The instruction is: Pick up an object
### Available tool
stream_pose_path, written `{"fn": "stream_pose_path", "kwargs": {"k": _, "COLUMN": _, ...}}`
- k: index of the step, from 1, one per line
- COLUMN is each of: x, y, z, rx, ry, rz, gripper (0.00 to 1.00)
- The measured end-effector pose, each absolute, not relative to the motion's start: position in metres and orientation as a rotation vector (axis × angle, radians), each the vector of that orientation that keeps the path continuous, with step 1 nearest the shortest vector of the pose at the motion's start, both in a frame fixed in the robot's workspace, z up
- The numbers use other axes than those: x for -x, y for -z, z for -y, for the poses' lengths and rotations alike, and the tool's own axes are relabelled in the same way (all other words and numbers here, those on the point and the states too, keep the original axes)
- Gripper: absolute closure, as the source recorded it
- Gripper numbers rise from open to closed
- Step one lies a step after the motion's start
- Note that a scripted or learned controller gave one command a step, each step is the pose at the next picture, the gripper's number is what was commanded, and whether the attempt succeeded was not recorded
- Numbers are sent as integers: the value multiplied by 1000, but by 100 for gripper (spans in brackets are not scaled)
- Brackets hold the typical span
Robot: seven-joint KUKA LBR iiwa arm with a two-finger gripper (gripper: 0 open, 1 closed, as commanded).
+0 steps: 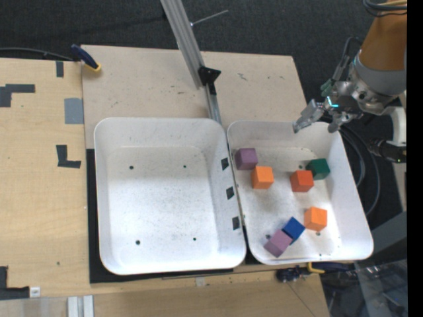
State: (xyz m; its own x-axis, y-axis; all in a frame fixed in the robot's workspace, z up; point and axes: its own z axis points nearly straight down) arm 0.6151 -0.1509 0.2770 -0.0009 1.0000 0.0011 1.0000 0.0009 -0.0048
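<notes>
- The arm (386, 38) comes in from the upper right, at about 2 o'clock from the middle of the view, grey with an orange band above the wrist.
- The jaws (319, 119) hang over the far right corner of the right bin (353, 197), at about 1 o'clock from that bin's centre. Two grey fingers (305, 120) spread apart, so the jaws stand open, and nothing sits between them.
- The right bin holds seven blocks, all lying on its floor and all apart from the jaws.
- A purple block (246, 157) sits at about 10 o'clock in the bin, with an orange block (262, 176) just beside it toward 5 o'clock.
- A red-orange block (302, 180) lies near the bin's middle, and a dark green block (318, 169) touches or nearly touches it at its 2 o'clock side. These two are the blocks nearest the jaws, lying below them in the view.
- A second orange block (316, 218) lies at about 5 o'clock in the bin.
- A blue block (293, 229) and a pale purple block (277, 243) sit together at about 6 o'clock, corner to corner.
- The left bin (106, 197) sits just beside the right one, their rims meeting along the middle.
- Both bins rest on the table (39, 197), a pale wooden board with grey tape marks at 9 o'clock.
- A slanted metal rail (182, 28) runs from 12 o'clock down to the seam between the bins.
</notes>
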Motion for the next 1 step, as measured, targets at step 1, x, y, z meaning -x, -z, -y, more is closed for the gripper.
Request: {"fn": "stream_pose_path", "kwargs": {"k": 1, "x": -616, "y": -279, "z": 151, "rx": 2219, "ry": -1, "rz": 2223, "gripper": 0}}
